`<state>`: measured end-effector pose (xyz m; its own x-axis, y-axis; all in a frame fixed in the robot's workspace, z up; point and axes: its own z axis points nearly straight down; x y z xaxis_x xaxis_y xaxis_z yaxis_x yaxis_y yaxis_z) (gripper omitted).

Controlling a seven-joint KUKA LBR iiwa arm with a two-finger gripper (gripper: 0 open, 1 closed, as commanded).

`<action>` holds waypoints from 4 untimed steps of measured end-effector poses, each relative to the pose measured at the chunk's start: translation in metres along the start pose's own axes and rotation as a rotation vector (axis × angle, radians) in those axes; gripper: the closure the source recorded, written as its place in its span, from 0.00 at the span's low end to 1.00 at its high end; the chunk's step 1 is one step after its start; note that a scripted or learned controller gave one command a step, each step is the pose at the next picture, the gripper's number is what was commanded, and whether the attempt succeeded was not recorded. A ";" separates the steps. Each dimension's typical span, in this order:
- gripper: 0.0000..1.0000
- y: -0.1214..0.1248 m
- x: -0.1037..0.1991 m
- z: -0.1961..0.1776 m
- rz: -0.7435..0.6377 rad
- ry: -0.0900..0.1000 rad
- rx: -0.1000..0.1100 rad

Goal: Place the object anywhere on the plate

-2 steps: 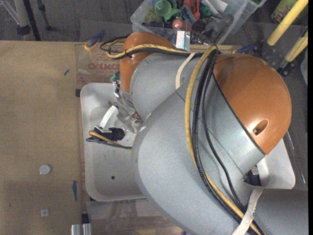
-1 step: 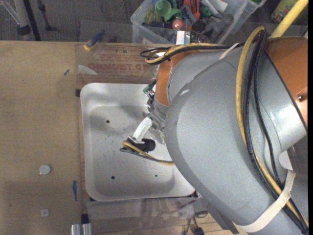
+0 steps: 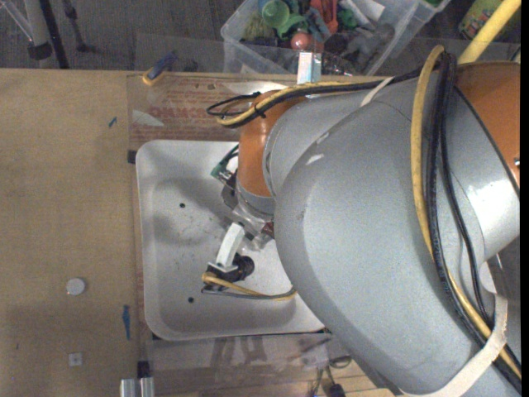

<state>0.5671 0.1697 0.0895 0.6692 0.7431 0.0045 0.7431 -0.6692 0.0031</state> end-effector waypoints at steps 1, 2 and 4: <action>1.00 0.026 -0.015 0.000 -0.114 0.002 0.005; 1.00 -0.017 0.020 0.000 -0.159 0.003 -0.004; 1.00 -0.010 0.066 -0.009 -0.098 0.000 -0.001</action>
<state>0.6034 0.2254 0.0990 0.5933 0.8049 0.0045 0.8049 -0.5934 0.0049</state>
